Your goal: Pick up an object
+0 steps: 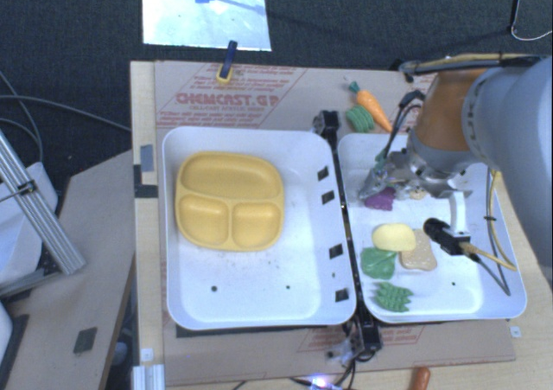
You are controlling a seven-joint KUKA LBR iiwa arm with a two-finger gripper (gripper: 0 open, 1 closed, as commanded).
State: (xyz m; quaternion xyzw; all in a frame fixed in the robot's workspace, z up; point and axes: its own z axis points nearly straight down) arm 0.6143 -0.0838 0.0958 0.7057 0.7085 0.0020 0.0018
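Camera view: the grey arm with its orange band reaches in over the right-hand shallow white bin (492, 293), and its two-finger gripper (386, 179) is down low in the bin's upper part. Just beneath and against the gripper lies a small purple toy piece (379, 200), probably the object aimed for; whether the gripper has hold of it I cannot tell, the wrist body hides the contact. Below the purple piece, near the bin's middle, sit a pale yellow rounded toy (393, 237), a tan bread-slice-shaped toy (421, 257) touching it, a dark green leafy toy (377, 263) and a ridged green toy (392, 296) nearest the lower rim. All lie loose, as though tipped in for picking. The left-hand white bin (199, 302) carries a yellow three-compartment plastic plate (230, 200), set flat. Beyond the right bin's top rim, on the cardboard, rest an orange toy carrot (372, 102) and another green piece (359, 118), outside the work area.
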